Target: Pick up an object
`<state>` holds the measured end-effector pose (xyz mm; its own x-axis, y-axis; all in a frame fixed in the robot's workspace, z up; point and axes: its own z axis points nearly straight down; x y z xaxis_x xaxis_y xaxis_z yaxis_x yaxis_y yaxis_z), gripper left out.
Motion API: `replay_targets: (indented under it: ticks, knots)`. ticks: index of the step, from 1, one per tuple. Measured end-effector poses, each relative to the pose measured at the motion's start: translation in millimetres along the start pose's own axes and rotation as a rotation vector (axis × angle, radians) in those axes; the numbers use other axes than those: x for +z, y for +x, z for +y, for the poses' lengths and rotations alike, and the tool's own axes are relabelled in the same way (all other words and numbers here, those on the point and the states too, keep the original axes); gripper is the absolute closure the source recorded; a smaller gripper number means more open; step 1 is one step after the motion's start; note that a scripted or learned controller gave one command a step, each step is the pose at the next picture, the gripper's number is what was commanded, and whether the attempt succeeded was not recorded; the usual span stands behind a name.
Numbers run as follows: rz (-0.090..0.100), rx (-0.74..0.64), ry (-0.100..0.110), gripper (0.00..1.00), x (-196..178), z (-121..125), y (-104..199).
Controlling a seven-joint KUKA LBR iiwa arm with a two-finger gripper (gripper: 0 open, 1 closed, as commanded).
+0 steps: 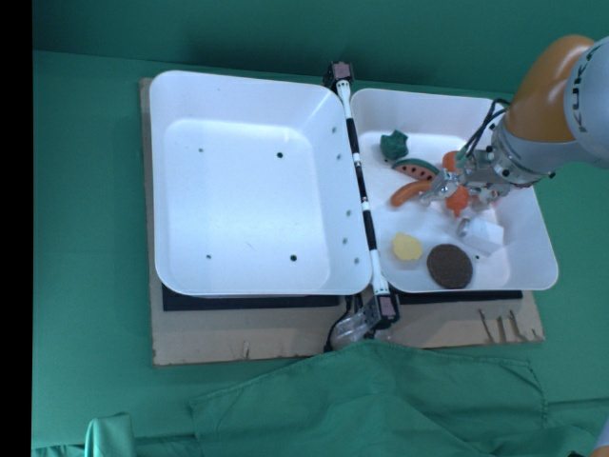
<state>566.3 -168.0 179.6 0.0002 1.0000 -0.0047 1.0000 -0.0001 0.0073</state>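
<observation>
Camera view: end effector (pixel 455 185) among small objects in glossy white right bin (pixel 533 267); its grip cannot be told.

Brown disc (pixel 449 266), yellow lump (pixel 407 247)

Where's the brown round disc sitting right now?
The brown disc lies in the right-hand bin, near its front edge, just right of the yellow piece and below the gripper.
</observation>
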Motion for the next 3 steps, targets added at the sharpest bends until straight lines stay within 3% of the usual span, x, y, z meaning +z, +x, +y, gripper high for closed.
replay_targets:
  ticks: [1,2,3]
  knots:
    - [-0.005,0.007,-0.016,1.0,-19,1,-3]
    - [0.001,-0.001,-0.003,1.0,-77,-3,3]
    - [0.001,0.01,-0.004,1.0,-139,2,9]
